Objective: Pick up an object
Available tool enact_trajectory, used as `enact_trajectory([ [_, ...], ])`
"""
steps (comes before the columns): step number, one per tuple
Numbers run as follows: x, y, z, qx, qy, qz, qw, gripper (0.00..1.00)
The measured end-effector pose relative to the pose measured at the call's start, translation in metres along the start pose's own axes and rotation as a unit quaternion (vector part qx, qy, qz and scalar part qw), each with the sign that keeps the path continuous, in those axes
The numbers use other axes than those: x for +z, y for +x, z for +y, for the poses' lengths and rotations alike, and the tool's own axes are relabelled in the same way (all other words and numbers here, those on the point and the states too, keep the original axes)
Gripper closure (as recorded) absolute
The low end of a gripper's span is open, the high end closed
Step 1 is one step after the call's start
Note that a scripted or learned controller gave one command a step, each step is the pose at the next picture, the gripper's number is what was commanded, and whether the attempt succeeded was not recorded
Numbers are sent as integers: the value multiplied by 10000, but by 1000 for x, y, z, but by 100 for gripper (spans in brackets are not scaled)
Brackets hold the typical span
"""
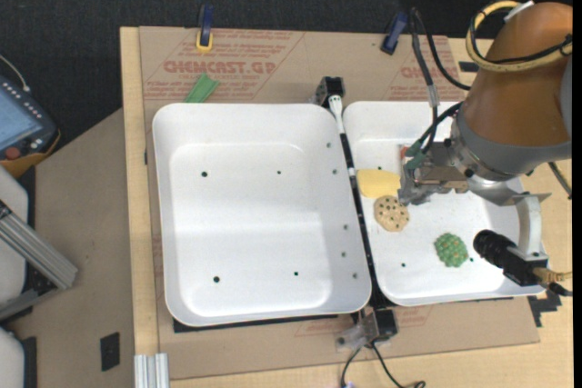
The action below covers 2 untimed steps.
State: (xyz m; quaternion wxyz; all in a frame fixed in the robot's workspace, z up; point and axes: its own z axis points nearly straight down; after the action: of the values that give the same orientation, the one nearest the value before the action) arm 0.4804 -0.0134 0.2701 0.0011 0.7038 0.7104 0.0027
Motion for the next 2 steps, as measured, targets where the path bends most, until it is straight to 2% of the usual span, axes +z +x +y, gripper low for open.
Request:
enact_trajectory([
  [1,15,1,0,46,44,-8,10000,100],
  [2,2,-81,-2,89,11,-35,10000,100],
])
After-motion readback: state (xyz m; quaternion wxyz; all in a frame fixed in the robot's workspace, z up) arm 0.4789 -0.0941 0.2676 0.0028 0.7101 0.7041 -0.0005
